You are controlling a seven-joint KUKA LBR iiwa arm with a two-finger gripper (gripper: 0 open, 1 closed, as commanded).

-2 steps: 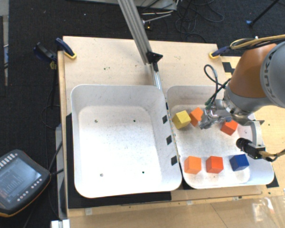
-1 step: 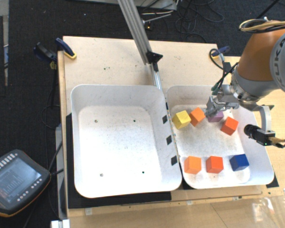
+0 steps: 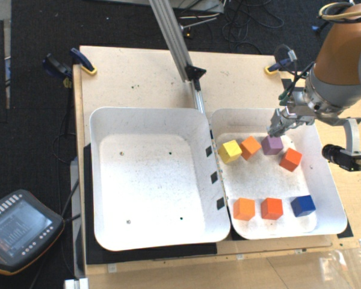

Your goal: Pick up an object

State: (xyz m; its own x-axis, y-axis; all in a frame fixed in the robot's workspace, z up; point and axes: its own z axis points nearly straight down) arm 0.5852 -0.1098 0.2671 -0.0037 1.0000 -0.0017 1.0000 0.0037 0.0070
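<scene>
1. The claw (image 3: 278, 127) hangs over the far part of the right bin (image 3: 325, 188), right above the purple cube (image 3: 272, 144); whether it is spread or pinching I cannot tell.
2. The purple cube lies between an orange cube (image 3: 250, 147) on its left and a red-orange cube (image 3: 290, 159) just to its right and nearer.
3. To do this well, I judge the claw should come straight down, centred on the purple cube, so as not to nudge its neighbours.
4. The yellow cube (image 3: 230, 151) lies further left; three more cubes lie in the near row.
5. No readable writing or brand anywhere; the pendant (image 3: 18, 230) screen at the near left is too small to read.
</scene>
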